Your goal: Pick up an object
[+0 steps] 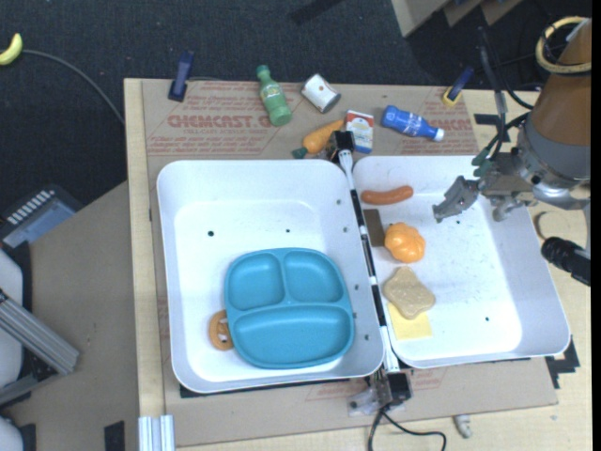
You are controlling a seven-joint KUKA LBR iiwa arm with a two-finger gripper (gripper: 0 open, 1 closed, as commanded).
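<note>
The right bin (526, 327) holds a red sausage (387, 194), an orange fruit (405, 242), a slice of brown bread (408, 292) lying on a yellow cheese square (411, 325), and a small brown slab (372, 225) by the left wall. My gripper (481, 204) hangs over the bin's upper right part, to the right of the sausage and apart from it. Its two fingers are spread and it stands open with nothing between them. The grey arm with its orange band (563, 111) comes in from the right.
In the left bin (188, 205) lie a blue divided plate (286, 305) and a pretzel (220, 330). Behind the bins on the board are a green bottle (274, 97), a white can (320, 92), a carrot (322, 137), a small carton (358, 130) and a blue bottle (411, 123).
</note>
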